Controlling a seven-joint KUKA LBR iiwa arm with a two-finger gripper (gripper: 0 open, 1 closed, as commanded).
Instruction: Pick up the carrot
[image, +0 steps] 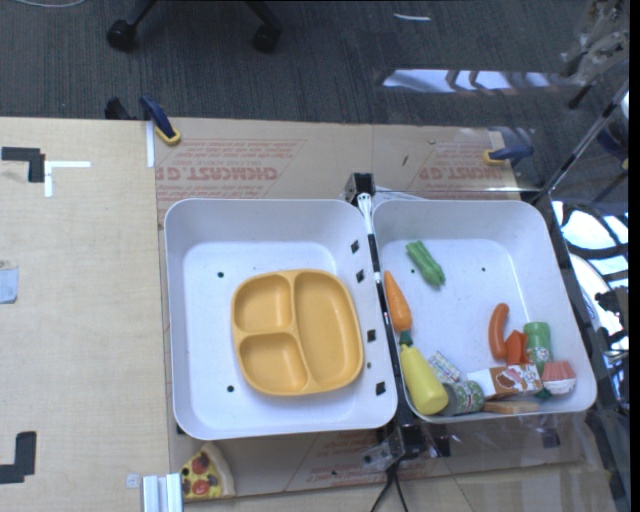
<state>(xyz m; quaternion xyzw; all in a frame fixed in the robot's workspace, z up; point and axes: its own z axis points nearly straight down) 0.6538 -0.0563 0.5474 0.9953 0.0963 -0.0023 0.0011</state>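
Note:
The carrot (398, 303) is a small orange cone with a green stub at its lower end. It lies in the right bin (470, 225), tight against the bin's left wall, pointing up and down the view. Just below it rests a yellow bottle-shaped toy (421, 382).
The left bin (200, 300) holds a yellow three-compartment plate (297, 331). In the right bin lie a green vegetable (425, 263), an orange-red sausage (498, 330), a green can (537, 342) and several packets along the lower right. A toy pizza slice (203, 474) sits outside, below the left bin.

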